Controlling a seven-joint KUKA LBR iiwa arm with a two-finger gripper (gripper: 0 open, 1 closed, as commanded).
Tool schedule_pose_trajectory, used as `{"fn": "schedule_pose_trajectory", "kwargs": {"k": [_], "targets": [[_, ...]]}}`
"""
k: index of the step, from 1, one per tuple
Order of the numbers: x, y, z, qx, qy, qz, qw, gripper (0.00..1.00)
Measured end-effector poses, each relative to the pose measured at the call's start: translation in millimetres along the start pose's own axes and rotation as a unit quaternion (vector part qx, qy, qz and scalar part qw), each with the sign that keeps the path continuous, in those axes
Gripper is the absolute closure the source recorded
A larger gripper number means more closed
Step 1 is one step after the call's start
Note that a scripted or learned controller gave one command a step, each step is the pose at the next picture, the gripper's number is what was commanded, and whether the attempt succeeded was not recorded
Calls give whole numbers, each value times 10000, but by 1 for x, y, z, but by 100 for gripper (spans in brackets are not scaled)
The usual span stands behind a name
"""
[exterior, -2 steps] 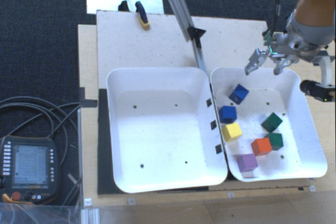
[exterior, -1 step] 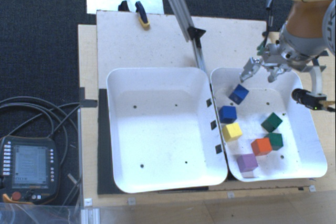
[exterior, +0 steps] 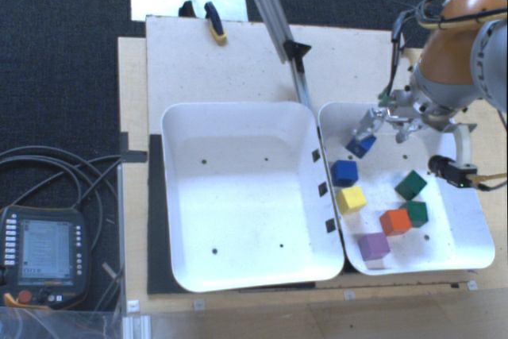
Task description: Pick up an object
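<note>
The right bin (exterior: 473,247) holds several coloured cubes. A small blue block (exterior: 361,144) lies near its back left, with a blue cube (exterior: 344,171) and a yellow cube (exterior: 351,199) in front of it. An orange cube (exterior: 394,221), two green cubes (exterior: 411,185) (exterior: 417,212) and a purple cube (exterior: 374,246) lie toward the front. My gripper (exterior: 386,128) hangs over the back of this bin, its fingers spread open. The left fingertip (exterior: 367,127) is just above the small blue block; nothing sits between the fingers.
The left bin (exterior: 238,194) stands beside the right one, sharing a middle rim. A slanted metal pole (exterior: 270,4) crosses above the bench's back. A teach pendant (exterior: 44,254) and cables lie off the bench at the left.
</note>
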State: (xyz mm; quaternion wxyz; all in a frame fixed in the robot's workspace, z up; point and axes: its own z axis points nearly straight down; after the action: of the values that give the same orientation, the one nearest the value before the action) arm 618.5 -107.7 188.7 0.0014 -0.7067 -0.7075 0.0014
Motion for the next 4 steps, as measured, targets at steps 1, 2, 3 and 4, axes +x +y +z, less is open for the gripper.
{"fn": "schedule_pose_trajectory", "kwargs": {"k": [1, 2, 3, 4], "targets": [[10, 0, 51, -2, 4, -11, 10000, 0], [9, 2, 36, -42, -2, -10, 10000, 100], [18, 8, -23, -62, -5, -23, 10000, 100], [17, 10, -57, -50, -4, -16, 10000, 100]]}}
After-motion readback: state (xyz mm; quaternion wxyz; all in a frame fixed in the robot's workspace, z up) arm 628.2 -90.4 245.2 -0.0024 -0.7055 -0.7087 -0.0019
